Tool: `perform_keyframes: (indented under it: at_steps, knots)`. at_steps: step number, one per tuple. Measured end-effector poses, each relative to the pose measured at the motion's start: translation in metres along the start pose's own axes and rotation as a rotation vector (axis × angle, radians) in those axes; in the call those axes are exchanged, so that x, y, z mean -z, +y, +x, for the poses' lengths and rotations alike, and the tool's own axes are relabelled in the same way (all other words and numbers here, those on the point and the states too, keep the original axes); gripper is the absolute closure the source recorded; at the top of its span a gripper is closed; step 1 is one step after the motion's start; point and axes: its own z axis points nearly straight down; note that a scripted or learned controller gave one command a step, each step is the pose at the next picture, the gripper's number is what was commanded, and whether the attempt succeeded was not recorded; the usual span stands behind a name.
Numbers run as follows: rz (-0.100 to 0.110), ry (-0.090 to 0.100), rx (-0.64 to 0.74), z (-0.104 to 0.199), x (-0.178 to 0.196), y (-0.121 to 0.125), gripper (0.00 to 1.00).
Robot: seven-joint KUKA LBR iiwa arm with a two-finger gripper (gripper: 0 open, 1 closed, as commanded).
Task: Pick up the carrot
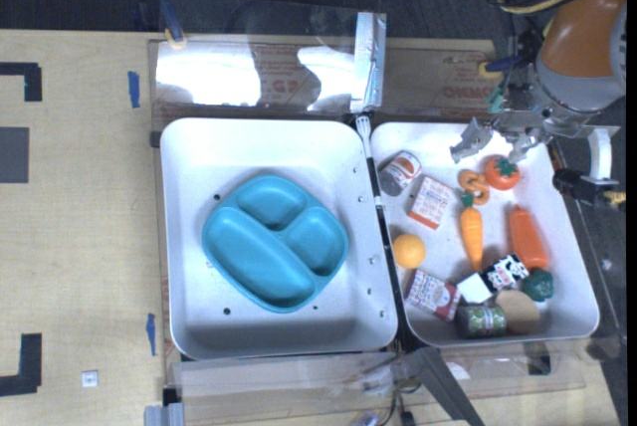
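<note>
The carrot [471,233] is orange with a small green top and lies lengthwise in the middle of the right bin [577,315]. My gripper [495,147] hangs over the bin's far part, above and slightly right of the carrot. Its two grey fingers [466,143] are spread apart, open, with nothing between them. A red tomato [504,173] and a small orange ring [471,182] lie between the gripper and the carrot's top.
Around the carrot lie a tin can [398,170], a small carton [430,202], an orange ball [408,251], an orange-red sausage shape [527,235], a cow-patterned piece [509,271] and a green jar [483,319]. The left bin [189,155] holds a blue divided plate [276,240].
</note>
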Motion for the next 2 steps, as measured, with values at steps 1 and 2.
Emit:
perform_keyframes:
  at_steps: [1,2]
  knots:
    - [-0.016,-0.002,-0.023,0.01,-0.106,-0.038,0.0]
    - [-0.023,-0.003,-0.026,0.009,-0.095,-0.037,1.0]
